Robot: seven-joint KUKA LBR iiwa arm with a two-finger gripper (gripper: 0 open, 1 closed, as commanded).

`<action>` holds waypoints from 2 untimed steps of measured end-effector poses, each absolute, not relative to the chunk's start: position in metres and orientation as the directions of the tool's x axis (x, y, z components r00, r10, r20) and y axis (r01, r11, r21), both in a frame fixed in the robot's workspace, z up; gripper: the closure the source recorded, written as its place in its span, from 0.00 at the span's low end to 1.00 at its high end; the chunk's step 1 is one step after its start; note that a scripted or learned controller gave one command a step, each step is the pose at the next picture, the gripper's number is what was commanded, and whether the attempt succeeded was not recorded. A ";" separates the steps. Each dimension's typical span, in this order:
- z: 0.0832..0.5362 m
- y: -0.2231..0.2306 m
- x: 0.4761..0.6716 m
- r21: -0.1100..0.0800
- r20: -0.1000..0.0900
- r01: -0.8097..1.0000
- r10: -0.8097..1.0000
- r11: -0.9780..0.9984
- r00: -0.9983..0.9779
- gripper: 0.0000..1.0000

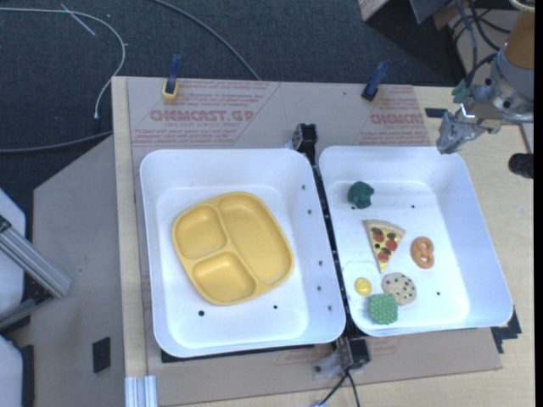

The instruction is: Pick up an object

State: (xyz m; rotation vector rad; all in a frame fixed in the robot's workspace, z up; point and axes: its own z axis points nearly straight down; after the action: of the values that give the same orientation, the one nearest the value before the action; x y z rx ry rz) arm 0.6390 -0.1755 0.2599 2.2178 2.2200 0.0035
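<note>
The right bin point(475, 227) holds several small toy foods: a green broccoli point(361, 194) near the back left, a pizza slice point(383, 241) in the middle, a pretzel point(422, 252) to its right, a yellow piece point(362, 287), a cookie point(399, 287) and a green textured piece point(383, 309) at the front. My gripper point(450, 138) hangs above the back right corner of that bin, away from all the foods, with nothing seen in it.
The left bin point(161, 176) bears a yellow three-compartment plate point(232, 246). Two blue clamps point(173, 76) point(374, 80) stand at the bench's back edge. A black bracket point(305, 136) sits between the bins at the back.
</note>
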 end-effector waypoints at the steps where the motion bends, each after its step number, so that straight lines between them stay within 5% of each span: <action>1: 0.248 -0.124 0.612 -0.004 0.003 1.000 1.000 0.004 -0.004 1.00; 2: 0.238 -0.080 0.596 -0.004 0.003 1.000 1.000 0.004 -0.004 1.00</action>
State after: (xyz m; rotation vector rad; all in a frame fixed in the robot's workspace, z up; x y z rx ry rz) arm 0.5964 -0.0805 0.2380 2.2197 2.2294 -0.0012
